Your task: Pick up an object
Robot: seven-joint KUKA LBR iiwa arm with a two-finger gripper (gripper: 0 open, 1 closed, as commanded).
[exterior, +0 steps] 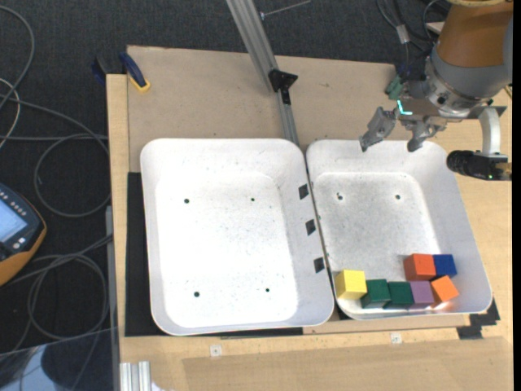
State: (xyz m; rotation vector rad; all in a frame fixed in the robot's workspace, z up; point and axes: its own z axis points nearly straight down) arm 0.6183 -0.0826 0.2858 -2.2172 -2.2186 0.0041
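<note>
Several coloured blocks sit along the near edge of the right bin (456,210): a yellow block (352,283), two green blocks (388,292), a purple block (422,292), a red-orange block (422,265), a blue block (444,263) and an orange block (444,288). My gripper (396,137) hangs over the far rim of the right bin, well away from the blocks. Its two grey fingers are spread apart with nothing between them.
The left bin (155,218) lies beside the right one, with black clips along the shared rim. A slanted metal rail (259,43) runs down to the gap between the bins. A black cylindrical part (476,164) sticks out by the arm at right.
</note>
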